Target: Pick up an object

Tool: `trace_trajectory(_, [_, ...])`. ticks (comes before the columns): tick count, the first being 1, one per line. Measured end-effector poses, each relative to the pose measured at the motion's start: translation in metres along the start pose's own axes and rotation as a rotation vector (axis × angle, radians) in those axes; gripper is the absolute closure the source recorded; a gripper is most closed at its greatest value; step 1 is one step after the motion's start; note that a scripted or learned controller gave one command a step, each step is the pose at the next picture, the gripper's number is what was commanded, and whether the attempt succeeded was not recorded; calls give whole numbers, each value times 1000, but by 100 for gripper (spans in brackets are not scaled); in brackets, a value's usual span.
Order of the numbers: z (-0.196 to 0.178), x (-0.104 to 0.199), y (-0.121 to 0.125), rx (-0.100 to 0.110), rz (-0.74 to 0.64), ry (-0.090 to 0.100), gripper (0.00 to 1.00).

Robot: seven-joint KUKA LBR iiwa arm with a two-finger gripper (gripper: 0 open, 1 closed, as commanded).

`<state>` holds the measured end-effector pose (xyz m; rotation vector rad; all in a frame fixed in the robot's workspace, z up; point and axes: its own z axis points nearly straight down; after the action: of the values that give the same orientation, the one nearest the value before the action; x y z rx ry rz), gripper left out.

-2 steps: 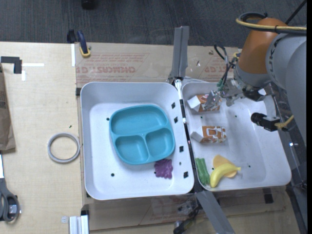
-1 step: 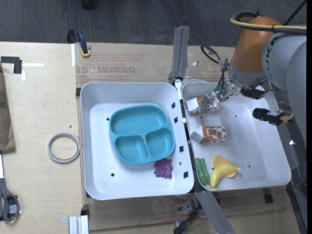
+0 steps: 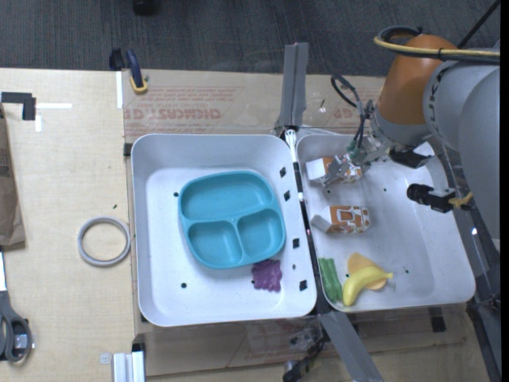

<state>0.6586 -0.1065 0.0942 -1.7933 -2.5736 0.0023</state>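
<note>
My gripper (image 3: pixel 343 169) is low in the back left part of the right bin (image 3: pixel 421 253), under the orange wrist band. Right beside its tip, to the left, lies a small white and orange carton (image 3: pixel 317 168); I cannot tell whether they touch. A second orange and white carton (image 3: pixel 347 219) lies on its side in the middle of that bin. At the bin's front sit a yellow banana (image 3: pixel 366 279) and a green vegetable (image 3: pixel 330 279).
The left bin (image 3: pixel 151 237) holds a blue divided tray (image 3: pixel 232 217) and purple grapes (image 3: pixel 268 274) at its front. A grey ring (image 3: pixel 104 240), scissors (image 3: pixel 14 333) and a brown bag (image 3: pixel 9 189) lie on the bench to the left.
</note>
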Motion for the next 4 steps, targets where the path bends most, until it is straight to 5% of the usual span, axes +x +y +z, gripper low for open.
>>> trace_trajectory(1, [-54, 8, -18, -5, -129, -5, 0])
trace_trajectory(2, [0, 0, 1, -5, -161, -7, 0])
trace_trajectory(3, [-8, -4, -1, 0, -158, -10, 100])
trace_trajectory(4, [-99, 62, 8, -6, -87, -7, 100])
